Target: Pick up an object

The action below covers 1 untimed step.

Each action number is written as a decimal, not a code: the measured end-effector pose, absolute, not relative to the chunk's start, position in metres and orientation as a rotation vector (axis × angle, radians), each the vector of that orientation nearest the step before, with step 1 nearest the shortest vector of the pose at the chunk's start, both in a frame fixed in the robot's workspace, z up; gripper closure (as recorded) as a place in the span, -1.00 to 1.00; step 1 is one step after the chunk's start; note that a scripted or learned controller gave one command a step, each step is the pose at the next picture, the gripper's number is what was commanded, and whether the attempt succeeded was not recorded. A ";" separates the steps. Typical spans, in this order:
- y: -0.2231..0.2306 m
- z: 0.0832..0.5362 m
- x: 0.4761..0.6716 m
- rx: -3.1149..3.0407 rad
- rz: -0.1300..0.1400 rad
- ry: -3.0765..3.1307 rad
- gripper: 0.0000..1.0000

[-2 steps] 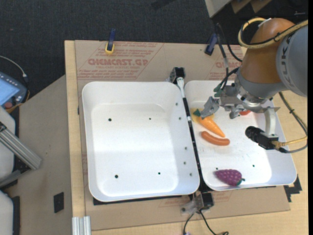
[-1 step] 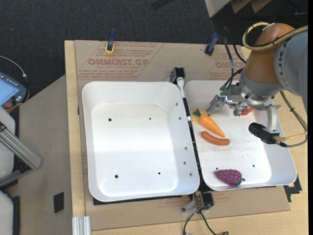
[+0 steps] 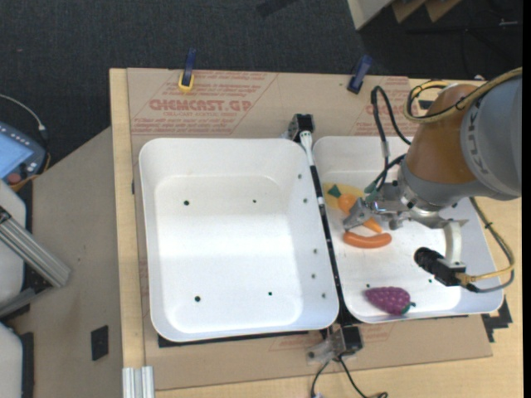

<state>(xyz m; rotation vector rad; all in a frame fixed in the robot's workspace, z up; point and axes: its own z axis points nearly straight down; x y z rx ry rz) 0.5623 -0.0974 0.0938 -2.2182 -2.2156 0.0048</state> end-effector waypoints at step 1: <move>-0.098 0.106 0.565 -2.224 -0.001 -2.220 1.00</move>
